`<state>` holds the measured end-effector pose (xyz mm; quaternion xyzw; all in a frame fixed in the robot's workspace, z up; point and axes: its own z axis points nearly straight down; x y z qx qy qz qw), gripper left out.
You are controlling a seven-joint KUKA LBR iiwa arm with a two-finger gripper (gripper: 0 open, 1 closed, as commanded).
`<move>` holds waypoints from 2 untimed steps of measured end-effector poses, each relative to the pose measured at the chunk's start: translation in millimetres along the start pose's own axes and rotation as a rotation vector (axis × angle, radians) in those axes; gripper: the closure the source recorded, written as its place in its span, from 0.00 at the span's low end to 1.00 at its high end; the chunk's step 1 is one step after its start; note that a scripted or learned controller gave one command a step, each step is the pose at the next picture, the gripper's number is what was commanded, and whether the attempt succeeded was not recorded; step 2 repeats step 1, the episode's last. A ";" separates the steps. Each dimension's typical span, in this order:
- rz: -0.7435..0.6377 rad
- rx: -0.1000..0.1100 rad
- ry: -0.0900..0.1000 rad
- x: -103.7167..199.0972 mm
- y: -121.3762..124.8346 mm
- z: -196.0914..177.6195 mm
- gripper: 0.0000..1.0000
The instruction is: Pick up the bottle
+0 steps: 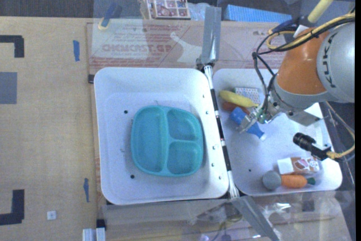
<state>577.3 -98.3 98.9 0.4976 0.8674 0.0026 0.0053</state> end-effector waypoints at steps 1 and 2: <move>0.202 0.008 0.003 9.1 51.9 -86.1 1.00; 0.202 0.008 0.003 9.1 51.9 -86.1 1.00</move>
